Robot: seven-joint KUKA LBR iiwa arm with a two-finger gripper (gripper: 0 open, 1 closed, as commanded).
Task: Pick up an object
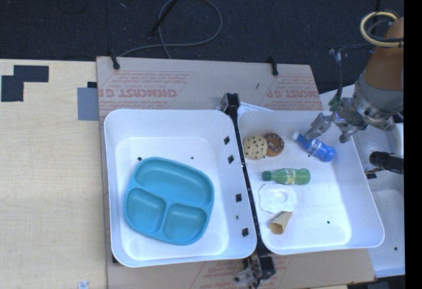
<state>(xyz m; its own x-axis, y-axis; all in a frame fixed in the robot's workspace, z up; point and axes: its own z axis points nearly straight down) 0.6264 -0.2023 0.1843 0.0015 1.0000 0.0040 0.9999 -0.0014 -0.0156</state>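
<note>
Camera view: arm leans over right bin [369, 215]; gripper [331, 127], fingers spread, hovers above blue bottle [316, 147].

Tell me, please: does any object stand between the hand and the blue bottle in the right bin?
Nothing visible does. The hand hangs right beside the blue bottle, at the right bin's far right. The cookie and green bottle lie apart, further left.

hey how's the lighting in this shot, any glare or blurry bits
Camera view: even, bright light on the white bins, with soft, faint shadows under the blue tray and green bottle; no strong glare. The floor behind is dark. The end effector looks slightly soft.
</note>
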